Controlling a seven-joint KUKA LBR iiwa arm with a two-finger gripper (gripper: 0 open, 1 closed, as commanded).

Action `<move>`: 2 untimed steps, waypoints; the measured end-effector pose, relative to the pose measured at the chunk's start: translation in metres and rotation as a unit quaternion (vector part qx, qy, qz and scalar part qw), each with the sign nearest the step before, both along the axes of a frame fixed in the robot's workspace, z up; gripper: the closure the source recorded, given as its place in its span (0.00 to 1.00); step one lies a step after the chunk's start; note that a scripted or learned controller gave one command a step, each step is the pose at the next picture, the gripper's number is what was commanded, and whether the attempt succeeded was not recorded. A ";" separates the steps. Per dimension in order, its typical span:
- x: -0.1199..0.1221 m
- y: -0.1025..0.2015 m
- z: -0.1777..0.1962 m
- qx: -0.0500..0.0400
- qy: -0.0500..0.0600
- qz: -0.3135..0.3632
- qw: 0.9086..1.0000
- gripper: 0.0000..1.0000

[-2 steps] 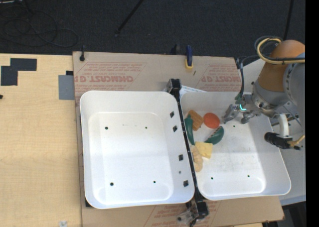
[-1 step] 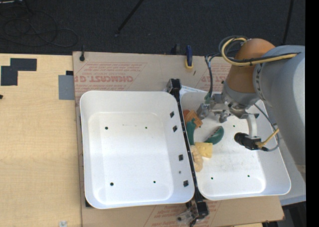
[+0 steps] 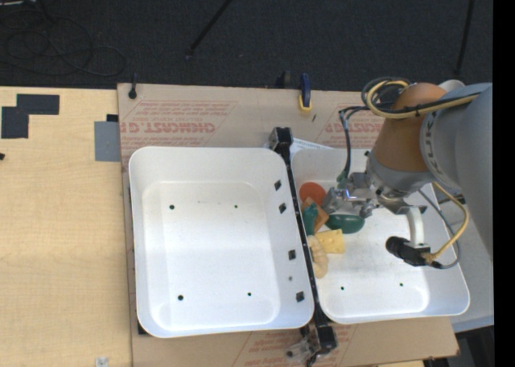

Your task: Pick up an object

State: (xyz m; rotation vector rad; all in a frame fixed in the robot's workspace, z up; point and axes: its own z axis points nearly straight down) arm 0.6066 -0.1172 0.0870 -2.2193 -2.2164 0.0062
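The gripper hangs low over the right bin, down among a small heap of objects near the divider between the 2 bins. Whether it is wide, narrow or holding anything cannot be told. Directly under it lies a dark green object. Just to its left sits an orange-red object, and below it, toward the near rim, a pale yellow object.

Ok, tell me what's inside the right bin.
The right bin holds an orange piece, a yellow piece and a teal object, partly covered by the hand.
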 end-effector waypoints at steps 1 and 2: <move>-0.025 0.017 0.001 -0.002 -0.003 -0.002 1.000 0.00; 0.038 0.023 0.001 -0.002 -0.004 0.001 1.000 0.00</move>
